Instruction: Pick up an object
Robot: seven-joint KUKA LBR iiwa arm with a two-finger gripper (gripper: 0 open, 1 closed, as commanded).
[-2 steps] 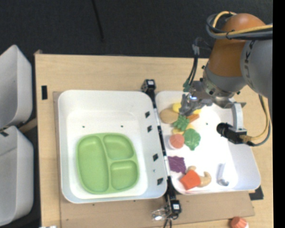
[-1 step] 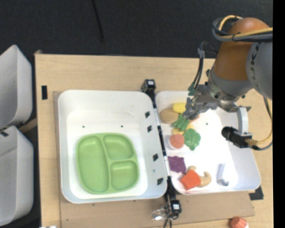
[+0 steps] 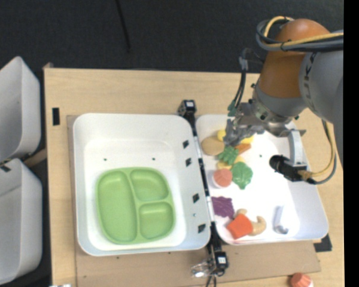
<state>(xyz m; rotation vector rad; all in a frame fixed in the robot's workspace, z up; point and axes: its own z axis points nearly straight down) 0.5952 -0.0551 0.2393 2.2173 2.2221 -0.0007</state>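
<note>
Toy food pieces, likely light, stiff plastic, crowd the right bin: orange block nearest, purple piece, then green leafy toy under the gripper, grip state unclear; pinching its narrow edges looks best.

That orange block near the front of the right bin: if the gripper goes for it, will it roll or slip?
The orange block looks flat-faced and chunky, so it probably won't roll. It seems rigid, likely holding shape under a squeeze. A tan piece lies against it and would probably get nudged.
</note>
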